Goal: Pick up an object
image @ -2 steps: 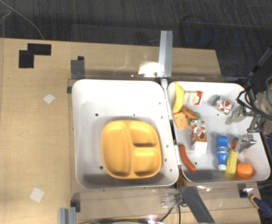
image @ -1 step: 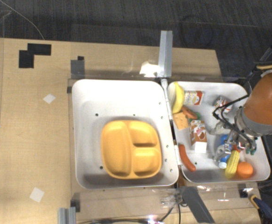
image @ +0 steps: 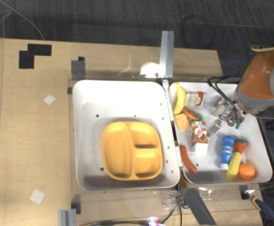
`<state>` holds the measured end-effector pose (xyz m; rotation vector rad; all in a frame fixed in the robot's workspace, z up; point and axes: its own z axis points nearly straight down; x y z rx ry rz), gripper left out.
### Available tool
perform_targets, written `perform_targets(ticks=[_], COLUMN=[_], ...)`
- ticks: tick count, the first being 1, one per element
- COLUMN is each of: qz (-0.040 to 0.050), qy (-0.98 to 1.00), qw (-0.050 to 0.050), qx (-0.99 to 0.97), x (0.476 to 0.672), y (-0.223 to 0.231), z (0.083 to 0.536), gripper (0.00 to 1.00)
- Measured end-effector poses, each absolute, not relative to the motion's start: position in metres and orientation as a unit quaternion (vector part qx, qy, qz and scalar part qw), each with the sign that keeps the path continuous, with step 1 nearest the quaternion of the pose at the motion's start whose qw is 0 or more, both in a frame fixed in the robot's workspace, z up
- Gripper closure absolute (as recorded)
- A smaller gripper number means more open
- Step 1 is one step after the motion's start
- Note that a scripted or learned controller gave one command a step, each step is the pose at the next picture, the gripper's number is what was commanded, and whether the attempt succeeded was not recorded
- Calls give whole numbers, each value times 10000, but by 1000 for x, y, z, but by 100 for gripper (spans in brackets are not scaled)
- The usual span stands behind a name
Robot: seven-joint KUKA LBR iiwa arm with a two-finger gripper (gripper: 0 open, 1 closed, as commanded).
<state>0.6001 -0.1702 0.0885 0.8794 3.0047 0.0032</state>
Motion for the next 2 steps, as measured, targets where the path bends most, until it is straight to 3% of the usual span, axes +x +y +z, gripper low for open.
perform_targets(ticks=[1, 2], qz=[9, 3], qy=[9606, 9456], qw=[125, 59], qx=[2775, 3253], x=[604, 615], y=[-170, -202], z=[104, 112], gripper=[100, 100])
